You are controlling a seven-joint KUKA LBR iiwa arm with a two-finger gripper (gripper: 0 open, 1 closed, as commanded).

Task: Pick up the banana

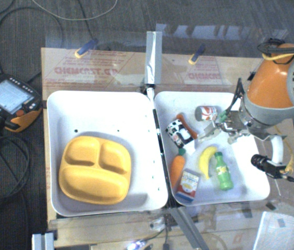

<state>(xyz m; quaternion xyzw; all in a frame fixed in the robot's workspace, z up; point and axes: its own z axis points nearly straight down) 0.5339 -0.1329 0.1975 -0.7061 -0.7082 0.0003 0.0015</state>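
The yellow banana (207, 159) lies curved on the floor of the right bin (251, 191), between a carrot and a green bottle. My gripper (221, 127) hangs just above and slightly right of the banana's upper end, below the arm's orange band (272, 82). Nothing is seen held in it. The banana is in full view.
Crowding the banana in the right bin are a green bottle (222, 171), a carrot (176, 168), a small carton (187, 185), a black-and-white packet (180, 132) and a can (205, 112). The left bin (58, 108) holds a yellow divided tray (95, 169).
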